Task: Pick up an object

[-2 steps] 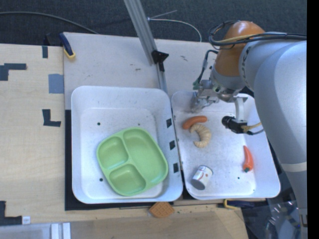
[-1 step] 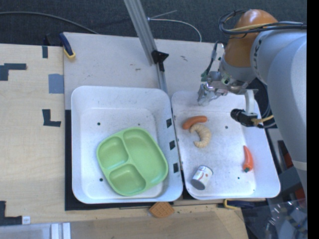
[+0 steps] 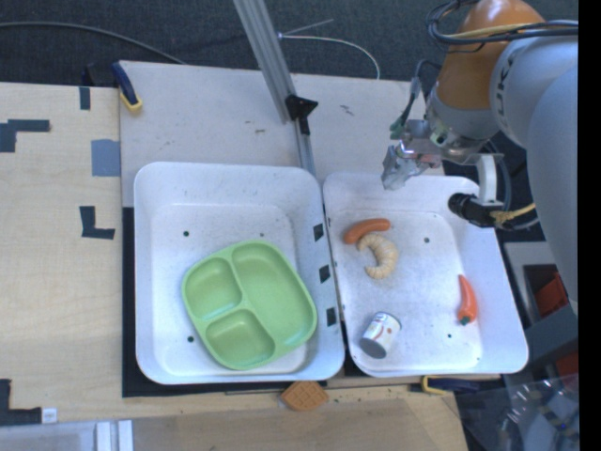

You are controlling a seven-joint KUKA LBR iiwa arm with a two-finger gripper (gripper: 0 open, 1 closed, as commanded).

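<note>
The gripper (image 3: 398,171) hangs at the 12 o'clock edge of the right bin (image 3: 427,350), just above its rear rim. Whether it is spread or closed cannot be told from the camera view, and nothing can be seen held in it.

Candidate objects all lie inside the right bin, apart from the gripper:
- An orange sausage (image 3: 365,230) lies at the gripper's 7 o'clock, the nearest item, lying roughly crosswise.
- A tan curved pastry (image 3: 380,256) touches or sits just beside the sausage, at the sausage's 5 o'clock.
- A small white can (image 3: 378,334) lies on its side near the bin's 6 o'clock edge, well apart from the gripper.
- An orange carrot-like piece (image 3: 467,300) lies at the bin's 3 o'clock side, near the right wall.

The left bin (image 3: 150,195) holds a green divided tray (image 3: 249,303) with three compartments, set toward the bin's 5 o'clock corner.

A round tan item (image 3: 303,396) lies on the bench just outside the bins, at 6 o'clock of the gap between them.
</note>
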